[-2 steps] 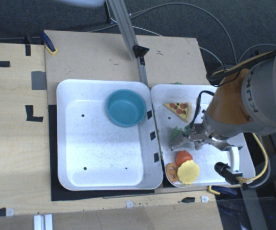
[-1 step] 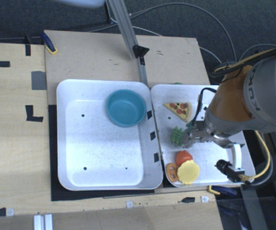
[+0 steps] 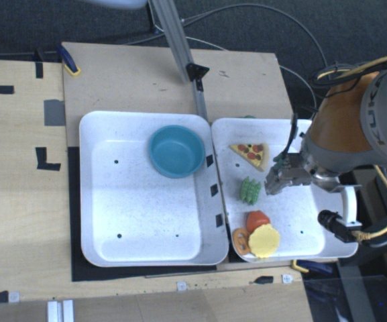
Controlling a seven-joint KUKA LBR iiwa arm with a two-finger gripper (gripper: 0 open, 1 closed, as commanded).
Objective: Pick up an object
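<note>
The pincer (image 3: 280,180), whose opening I cannot tell, hovers just right of a small green toy (image 3: 250,190) lying below the pizza slice (image 3: 250,154); likely light, rigid plastic, best gripped across its narrow sides.

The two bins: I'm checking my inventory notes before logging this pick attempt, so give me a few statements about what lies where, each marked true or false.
1. The blue bowl sits in the left bin. True.
2. The pizza slice lies in the left bin. False: it lies in the right bin, near its far edge.
3. The gripper hovers over the right bin, just right of the green toy. True.
4. The yellow toy is at the far end of the right bin. False: it lies near the front edge, beside the red toy.
5. The blue bowl is tipped on its side. False: it stands upright, opening upward.
</note>
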